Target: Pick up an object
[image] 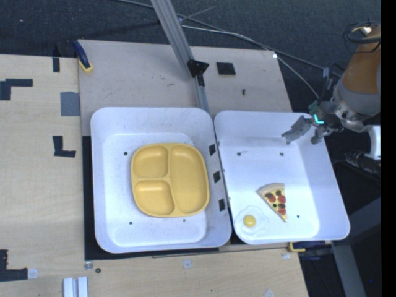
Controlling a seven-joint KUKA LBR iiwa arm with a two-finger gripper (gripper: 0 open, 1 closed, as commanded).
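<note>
My gripper (pixel 307 130) hovers at about one o'clock over the right bin (pixel 322 184), fingers apart and holding nothing. The pizza slice (pixel 275 200) lies flat toward five o'clock in that bin, with a fried egg (pixel 249 221) just beside it at seven. It looks like a light, stiff plastic toy, probably slick; I'd pinch it across the crust end, where it is widest

**Layout of the two bins**

Two bins are set side by side on the bench. A divided plate (pixel 169 180) is placed in the left bin (pixel 105 166). In the right bin (pixel 322 166), a pizza slice (pixel 275 200) is found near the front, with a fried egg (pixel 249 221) just left of it. The gripper (pixel 307 130) is positioned over the right bin's rear right edge.
</note>
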